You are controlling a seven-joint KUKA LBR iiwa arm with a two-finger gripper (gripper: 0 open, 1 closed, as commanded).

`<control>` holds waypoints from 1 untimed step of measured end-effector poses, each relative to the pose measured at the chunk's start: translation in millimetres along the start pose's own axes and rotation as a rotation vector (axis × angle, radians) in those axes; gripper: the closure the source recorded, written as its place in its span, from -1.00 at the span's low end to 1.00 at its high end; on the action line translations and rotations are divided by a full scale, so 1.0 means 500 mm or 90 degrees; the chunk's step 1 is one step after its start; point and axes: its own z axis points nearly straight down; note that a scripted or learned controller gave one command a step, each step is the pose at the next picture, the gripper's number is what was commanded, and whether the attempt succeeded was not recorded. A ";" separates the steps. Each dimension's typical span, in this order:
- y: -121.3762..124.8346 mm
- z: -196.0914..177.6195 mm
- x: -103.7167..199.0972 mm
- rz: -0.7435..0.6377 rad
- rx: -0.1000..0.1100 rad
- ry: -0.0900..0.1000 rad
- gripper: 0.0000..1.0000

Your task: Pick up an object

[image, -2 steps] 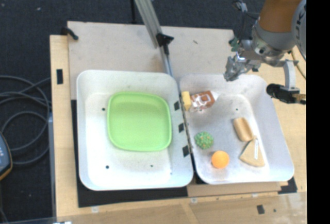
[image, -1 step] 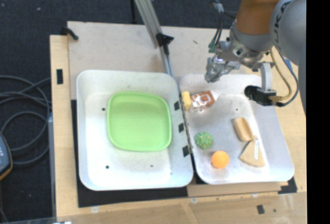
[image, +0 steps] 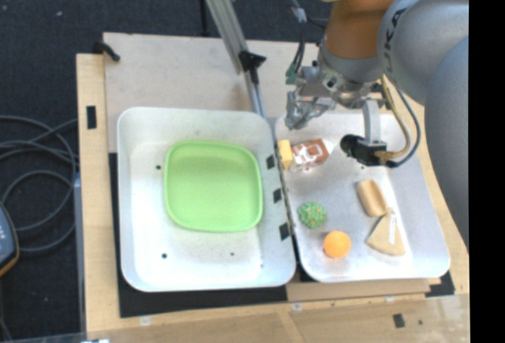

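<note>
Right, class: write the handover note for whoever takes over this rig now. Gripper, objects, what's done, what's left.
Gripper: low over the right bin's far left corner, nothing seen held.
Right bin: orange-and-white packet just below the gripper, green ball, orange ball, tan roll, tan wedge.
Left bin: green plate.
Done: nothing lifted.
Left: grasp and lift one object.

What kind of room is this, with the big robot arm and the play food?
Probably a robot lab or test bench, not a kitchen. A grey and orange arm hangs over two white bins, the food looks like toys such as the orange ball, and loose cables lie alongside.
</note>
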 end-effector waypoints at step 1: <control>0.015 0.026 0.102 0.000 0.000 0.000 1.00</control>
